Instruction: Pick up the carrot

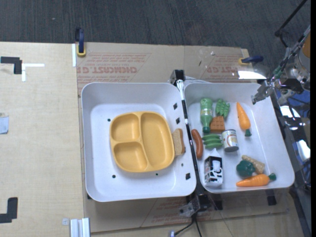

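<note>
Two carrots lie in the right bin (276,132). One orange carrot (242,116) lies near the bin's back right, its green tip pointing toward the front. The other carrot (253,181) lies along the front wall, green tip to the right. My gripper (261,91) hangs above the bin's back right corner, up and to the right of the nearer carrot and apart from it. Nothing shows in its grasp.
The right bin also holds a green bottle (206,112), leafy greens (222,107), a can (229,139), pea pods (212,141), a sausage (197,143), a milk carton (214,172) and broccoli (245,169). The left bin (94,132) holds a yellow divided plate (142,142) and a bread slice (178,142).
</note>
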You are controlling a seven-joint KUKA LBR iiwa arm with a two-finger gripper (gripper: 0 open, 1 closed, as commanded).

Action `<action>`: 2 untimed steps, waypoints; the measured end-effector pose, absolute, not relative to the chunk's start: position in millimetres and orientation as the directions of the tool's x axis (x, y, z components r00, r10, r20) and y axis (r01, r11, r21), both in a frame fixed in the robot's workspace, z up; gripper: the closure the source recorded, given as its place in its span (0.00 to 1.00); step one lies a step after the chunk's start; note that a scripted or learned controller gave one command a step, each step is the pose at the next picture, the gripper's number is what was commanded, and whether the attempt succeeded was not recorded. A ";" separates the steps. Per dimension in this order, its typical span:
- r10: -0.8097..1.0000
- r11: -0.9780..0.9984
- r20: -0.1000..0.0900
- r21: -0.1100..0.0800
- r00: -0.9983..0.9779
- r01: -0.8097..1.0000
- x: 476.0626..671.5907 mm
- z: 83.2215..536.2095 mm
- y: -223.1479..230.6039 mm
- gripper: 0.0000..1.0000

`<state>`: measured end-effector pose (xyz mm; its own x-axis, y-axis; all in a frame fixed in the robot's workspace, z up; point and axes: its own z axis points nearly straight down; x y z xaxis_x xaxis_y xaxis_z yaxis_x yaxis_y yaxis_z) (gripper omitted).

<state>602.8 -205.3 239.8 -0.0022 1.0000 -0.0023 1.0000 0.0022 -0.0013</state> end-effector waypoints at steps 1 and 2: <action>0.991 0.132 0.010 -0.004 -0.132 0.991 633.1 97.0 -216.1 0.00; 0.991 0.137 0.002 -0.001 -0.137 0.991 634.7 107.6 -217.4 1.00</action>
